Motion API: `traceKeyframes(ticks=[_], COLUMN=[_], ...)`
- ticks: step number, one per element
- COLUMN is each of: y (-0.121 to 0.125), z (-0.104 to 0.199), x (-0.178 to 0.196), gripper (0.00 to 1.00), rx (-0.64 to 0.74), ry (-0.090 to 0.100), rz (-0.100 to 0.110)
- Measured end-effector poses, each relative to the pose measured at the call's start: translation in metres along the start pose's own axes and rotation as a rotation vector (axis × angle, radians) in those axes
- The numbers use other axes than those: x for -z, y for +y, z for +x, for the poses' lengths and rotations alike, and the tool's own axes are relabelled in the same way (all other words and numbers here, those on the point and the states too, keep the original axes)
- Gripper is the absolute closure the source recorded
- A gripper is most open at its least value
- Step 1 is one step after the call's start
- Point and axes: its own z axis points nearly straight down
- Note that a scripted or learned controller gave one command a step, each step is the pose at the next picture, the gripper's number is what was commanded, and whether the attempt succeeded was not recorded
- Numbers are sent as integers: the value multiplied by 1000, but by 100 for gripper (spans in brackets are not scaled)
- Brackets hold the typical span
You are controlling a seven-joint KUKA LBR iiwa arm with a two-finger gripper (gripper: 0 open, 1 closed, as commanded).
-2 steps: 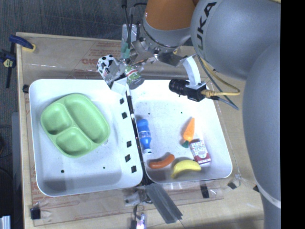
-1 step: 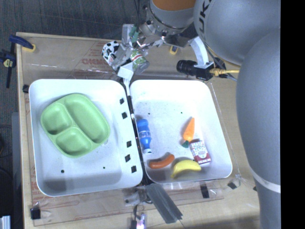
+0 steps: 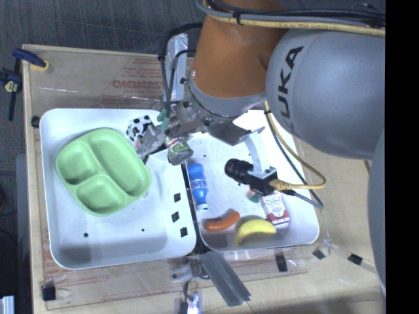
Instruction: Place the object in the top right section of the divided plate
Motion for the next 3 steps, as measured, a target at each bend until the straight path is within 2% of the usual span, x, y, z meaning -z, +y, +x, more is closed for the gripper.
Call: traceKeyframes(ticks=[1, 2, 3], y=[12, 5, 19], z=[-28, 82, 35], x=[41, -7, 66], gripper=[100, 100, 100], rx=[436, 486, 629], ry=[-2, 0, -2], rz=[-3, -1, -4])
